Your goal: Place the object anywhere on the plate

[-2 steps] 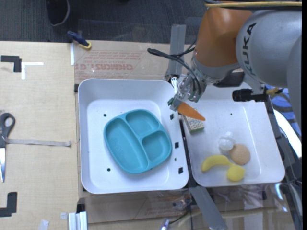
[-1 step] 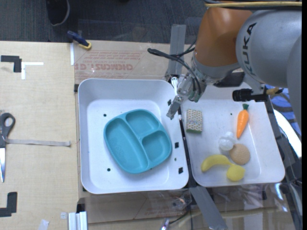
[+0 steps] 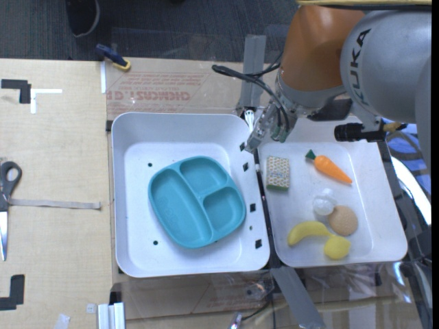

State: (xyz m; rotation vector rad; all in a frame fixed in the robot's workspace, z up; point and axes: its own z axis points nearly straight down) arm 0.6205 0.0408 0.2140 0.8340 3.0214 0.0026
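Note:
A blue plate [image 3: 197, 201] with three compartments lies in the left bin [image 3: 123, 184]. The right bin [image 3: 370, 156] holds a speckled green-and-beige block [image 3: 278, 172], an orange carrot [image 3: 331, 169], a yellow banana [image 3: 307, 232], a lemon [image 3: 336, 247], a small white object [image 3: 323, 203] and a tan round object [image 3: 343, 220]. My gripper [image 3: 266, 127] hangs over the far end of the wall between the two bins, just beyond the speckled block and up-right of the plate. Nothing lies on the plate.
Scissors [image 3: 7, 184] lie at the left edge of the wooden bench. A flattened cardboard sheet [image 3: 171, 88] sits behind the left bin. The arm's grey and orange body [image 3: 357, 40] overhangs the far right corner.

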